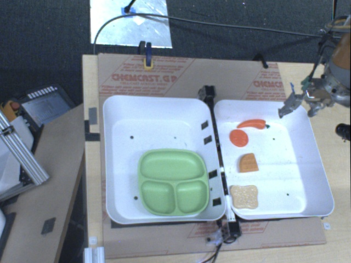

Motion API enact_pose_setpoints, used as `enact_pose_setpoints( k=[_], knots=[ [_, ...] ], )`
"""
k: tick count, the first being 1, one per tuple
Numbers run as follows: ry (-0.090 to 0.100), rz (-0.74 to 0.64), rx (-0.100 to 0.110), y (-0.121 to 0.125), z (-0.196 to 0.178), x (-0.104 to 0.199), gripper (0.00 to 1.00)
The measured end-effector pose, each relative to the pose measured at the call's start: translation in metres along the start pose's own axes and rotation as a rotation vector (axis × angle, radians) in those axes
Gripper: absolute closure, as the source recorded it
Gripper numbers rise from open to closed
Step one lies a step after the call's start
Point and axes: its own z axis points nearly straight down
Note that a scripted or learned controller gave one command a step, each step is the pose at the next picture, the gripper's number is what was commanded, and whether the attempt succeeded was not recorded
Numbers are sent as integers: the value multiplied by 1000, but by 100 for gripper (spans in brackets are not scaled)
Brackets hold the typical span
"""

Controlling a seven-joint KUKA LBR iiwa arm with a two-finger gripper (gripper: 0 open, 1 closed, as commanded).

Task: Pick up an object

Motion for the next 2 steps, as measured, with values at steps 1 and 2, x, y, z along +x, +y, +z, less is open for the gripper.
enact_pose_setpoints(
  k=[1,2],
  knots=[
    [-3,-3,-12,2,-8,1,0],
    [-2,-1,-10,-2,35,-2,0]
  ],
)
